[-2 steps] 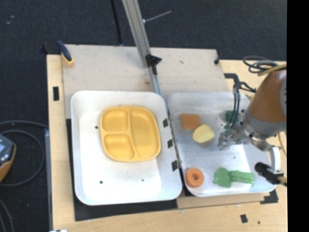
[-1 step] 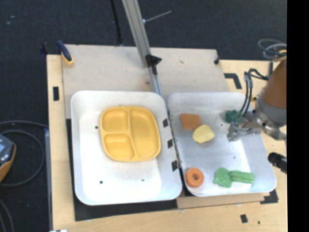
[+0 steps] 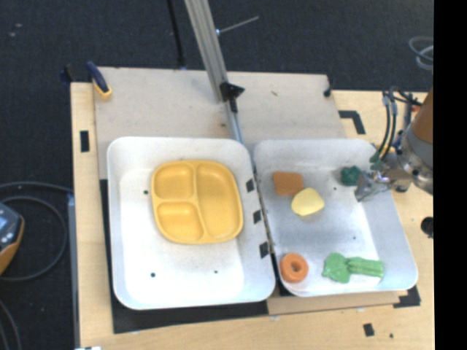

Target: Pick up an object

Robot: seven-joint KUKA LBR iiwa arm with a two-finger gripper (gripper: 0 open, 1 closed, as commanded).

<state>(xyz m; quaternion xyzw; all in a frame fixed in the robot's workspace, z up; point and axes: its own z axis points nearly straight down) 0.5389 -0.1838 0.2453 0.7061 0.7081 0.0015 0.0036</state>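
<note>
The right bin (image 3: 379, 232) holds several small objects. A brown block (image 3: 287, 183) and a pale yellow lump (image 3: 307, 203) lie near its upper left. An orange ring (image 3: 295, 267) and a light green toy (image 3: 352, 267) rest along its front edge. A small dark teal object (image 3: 351, 174) sits near the bin's upper right side. My gripper (image 3: 367, 188) reaches in from the right, low over the bin, just right of and below the teal object. I cannot tell if it touches that object.
The left bin (image 3: 131, 268) carries a yellow divided plate (image 3: 197, 200). A slanted metal pole (image 3: 208, 42) rises behind the bins. The bench edge and cables lie at the right, by the arm.
</note>
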